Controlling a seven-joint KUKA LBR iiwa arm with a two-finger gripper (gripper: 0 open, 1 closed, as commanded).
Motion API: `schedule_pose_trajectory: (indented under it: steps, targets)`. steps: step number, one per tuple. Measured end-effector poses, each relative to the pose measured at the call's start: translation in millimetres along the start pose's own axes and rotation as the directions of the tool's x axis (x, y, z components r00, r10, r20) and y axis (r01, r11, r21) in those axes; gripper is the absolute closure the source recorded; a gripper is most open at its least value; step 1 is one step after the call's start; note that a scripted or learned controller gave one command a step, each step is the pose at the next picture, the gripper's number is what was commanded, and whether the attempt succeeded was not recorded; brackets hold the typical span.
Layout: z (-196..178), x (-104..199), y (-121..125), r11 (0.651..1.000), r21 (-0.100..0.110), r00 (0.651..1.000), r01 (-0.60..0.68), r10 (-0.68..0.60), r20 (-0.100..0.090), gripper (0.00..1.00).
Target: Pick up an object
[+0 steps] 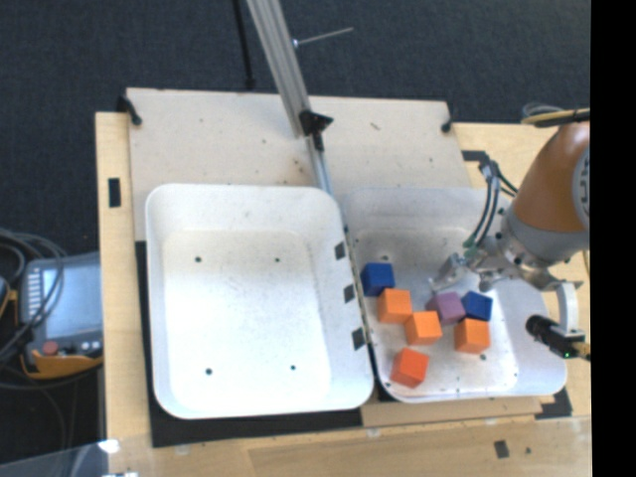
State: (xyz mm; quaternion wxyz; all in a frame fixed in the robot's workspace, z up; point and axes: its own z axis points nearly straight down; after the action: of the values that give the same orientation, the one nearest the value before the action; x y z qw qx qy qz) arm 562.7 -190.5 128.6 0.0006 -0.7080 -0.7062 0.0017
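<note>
Hovering low in the right bin (pixel 502 371), your gripper (pixel 459 274) sits just above the purple cube (pixel 450 306), near that bin's middle. I honestly can't tell how far the fingers are spread or whether they've got anything, too much metal clutter there. The cubes are bunched tight: a blue cube (pixel 478 306) touching the purple one on its right, an orange cube (pixel 472 335) just below those, another orange cube (pixel 423 326) on the purple one's lower left. So my take: if purple is your target, come down dead straight and make sure the fingers straddle it on its free sides, or you'll wedge a neighbour in too. The loner blue cube (pixel 377 278) by the bin's left wall or the orange cube (pixel 409 367) near the front edge look like easier grabs (more elbow room). The left bin (pixel 159 266) sits alongside on a pale wooden bench (pixel 298 127), dark carpet all round, and a pendant-looking box (pixel 60 311) sits off the left edge.
</note>
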Motion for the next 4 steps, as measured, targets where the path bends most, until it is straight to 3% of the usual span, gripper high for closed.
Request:
schedule_pose_trajectory:
  steps: [1,2,3,4]
  targets:
    - [-14,-1,2,1.0,-0.008,1.0,-0.006,0.006,-0.001,1.0]
    - [-77,-3,-2,1.0,-0.011,1.0,-0.001,0.001,0.001,1.0]
    - [-85,-4,-2,1.0,-0.006,1.0,0.002,-0.002,-0.001,1.0]
    - [-82,49,0,1.0,-0.004,1.0,0.009,-0.009,-0.002,1.0]
